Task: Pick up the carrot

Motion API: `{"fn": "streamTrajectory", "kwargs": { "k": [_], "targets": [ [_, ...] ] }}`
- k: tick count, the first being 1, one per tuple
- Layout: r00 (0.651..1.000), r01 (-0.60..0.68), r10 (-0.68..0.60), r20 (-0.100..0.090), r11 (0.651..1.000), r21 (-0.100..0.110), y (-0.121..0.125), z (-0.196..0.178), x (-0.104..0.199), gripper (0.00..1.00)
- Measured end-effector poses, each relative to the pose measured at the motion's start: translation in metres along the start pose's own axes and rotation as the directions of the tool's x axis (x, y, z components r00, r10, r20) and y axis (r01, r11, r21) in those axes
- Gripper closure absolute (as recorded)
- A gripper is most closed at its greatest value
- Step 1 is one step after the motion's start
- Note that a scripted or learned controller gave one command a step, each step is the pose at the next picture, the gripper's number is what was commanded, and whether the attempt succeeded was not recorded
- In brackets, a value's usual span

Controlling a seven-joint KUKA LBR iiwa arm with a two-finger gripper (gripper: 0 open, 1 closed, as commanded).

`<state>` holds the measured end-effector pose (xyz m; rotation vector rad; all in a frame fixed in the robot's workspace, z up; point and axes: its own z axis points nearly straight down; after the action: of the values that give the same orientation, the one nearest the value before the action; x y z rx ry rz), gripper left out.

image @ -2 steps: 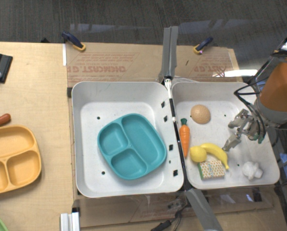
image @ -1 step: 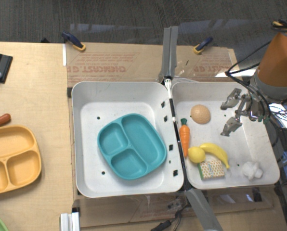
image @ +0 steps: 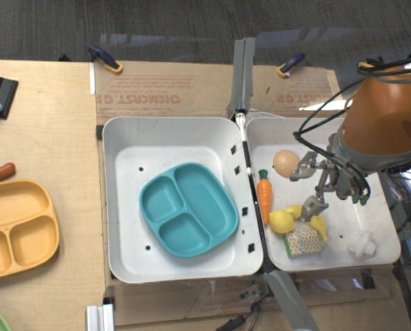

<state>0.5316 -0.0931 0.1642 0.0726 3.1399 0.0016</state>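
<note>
The carrot, orange with a green top, lies lengthwise against the left wall of the right bin. My gripper hangs over the middle of that bin, to the right of the carrot and apart from it. Its two metal fingers stand open with nothing between them. The orange band of the arm looms above the bin's right half and hides part of its floor.
Around the carrot lie a tan egg-like ball, a lemon, a small yellow piece, a speckled block and a white lump. A teal divided plate fills the left bin. A yellow tray sits on the bench at left.
</note>
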Motion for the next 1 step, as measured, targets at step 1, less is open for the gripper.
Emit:
{"fn": "streamTrajectory", "kwargs": {
  "k": [1],
  "targets": [
    [0.945,-0.326,0.326,0.004,0.945,0.0,0.0254,-0.1398,-0.0366,0.0]
  ]
}}
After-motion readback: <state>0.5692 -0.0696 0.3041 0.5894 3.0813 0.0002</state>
